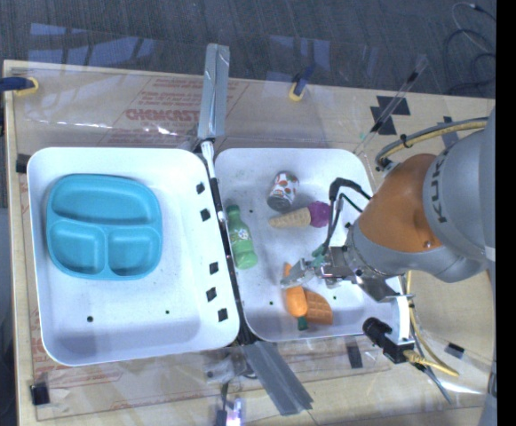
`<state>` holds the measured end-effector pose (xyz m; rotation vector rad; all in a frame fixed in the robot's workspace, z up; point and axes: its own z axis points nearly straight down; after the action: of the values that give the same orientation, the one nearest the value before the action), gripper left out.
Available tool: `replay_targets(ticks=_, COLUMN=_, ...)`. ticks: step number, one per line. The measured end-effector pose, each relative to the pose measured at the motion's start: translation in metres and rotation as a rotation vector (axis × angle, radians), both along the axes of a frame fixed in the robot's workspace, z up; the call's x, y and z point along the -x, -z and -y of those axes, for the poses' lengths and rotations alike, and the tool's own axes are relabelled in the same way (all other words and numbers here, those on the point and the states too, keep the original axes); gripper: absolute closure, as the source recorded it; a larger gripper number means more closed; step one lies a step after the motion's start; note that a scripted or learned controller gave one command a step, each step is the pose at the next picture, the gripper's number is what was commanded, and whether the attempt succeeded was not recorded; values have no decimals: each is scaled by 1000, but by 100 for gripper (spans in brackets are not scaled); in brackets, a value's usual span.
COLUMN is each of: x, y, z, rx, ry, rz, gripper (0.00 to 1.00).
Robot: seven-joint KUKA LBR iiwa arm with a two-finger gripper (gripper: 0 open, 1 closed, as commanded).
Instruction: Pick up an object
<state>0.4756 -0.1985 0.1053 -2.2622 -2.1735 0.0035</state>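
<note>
1. Camera view puts the gripper (315,269) low inside the right bin (256,318), its metal end just above the orange carrot-like toy (297,302) and the orange bread-like piece (318,309) near the bin's front wall.
2. Whether its fingers are parted or closed cannot be told — the wrist and cables blur that spot — and nothing shows held between them.
3. My judgement: this is the reach-and-descend step of a pick, with the grasp itself not yet made.
4. Likeliest target is the carrot-like toy, as it lies nearest below the tool; a small orange bit (287,268) sits just to the tool's left.
5. The next move would call for lining up over one toy alone, then closing and lifting straight up — the two orange pieces touch or nearly touch, so a closing grip could nudge one aside.
6. Elsewhere in that bin: a green bottle (240,238) along the left wall, a small printed can (282,191) toward the back, and an ice-cream cone toy (291,219) beside a purple piece (320,211).
7. These stand well apart from the tool and do not hinder it.
8. The left bin (58,335) bears a blue divided tray (103,225), far from the action.
9. The front wall is near, which limits room for a slanted approach.
</note>
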Motion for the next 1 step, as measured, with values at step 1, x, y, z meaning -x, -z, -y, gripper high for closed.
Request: replay_targets(ticks=1, x=-2, y=-10, z=0, rx=2, ry=-7, rz=2, gripper=100)
